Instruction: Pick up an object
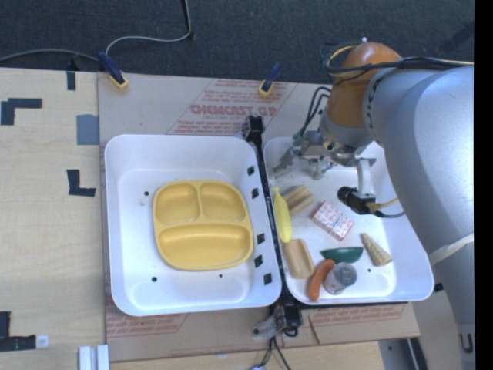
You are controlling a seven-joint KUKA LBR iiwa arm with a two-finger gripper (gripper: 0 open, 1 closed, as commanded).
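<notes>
The left bin point(123, 230) holds a yellow plate point(203, 225) with three parts, lying flat in the middle; the right bin point(408, 280) holds a pile of play food, and any of it could be picked up; a yellow banana point(283, 216) lies along the bin's left wall, with a tan bread roll point(299, 199) just beside it; lower down sit another tan roll point(298, 257), an orange carrot point(319, 279), a grey round thing point(341, 277) and a green piece point(341, 253), all close together; a pink and white box point(333, 220) lies in the middle, and a tan wedge point(376, 249) lies to its right; the gripper point(302, 157) hangs over the top left part of the right bin, above the bread roll, with nothing in it, and its fingers look spread apart; both bins rest on brown cardboard point(208, 106) with red letters, held by yellow clamps point(115, 75); the cardboard sits on a light wood table point(46, 237); dark carpet point(231, 14) with a thin cable point(154, 37) lies behind.
</notes>
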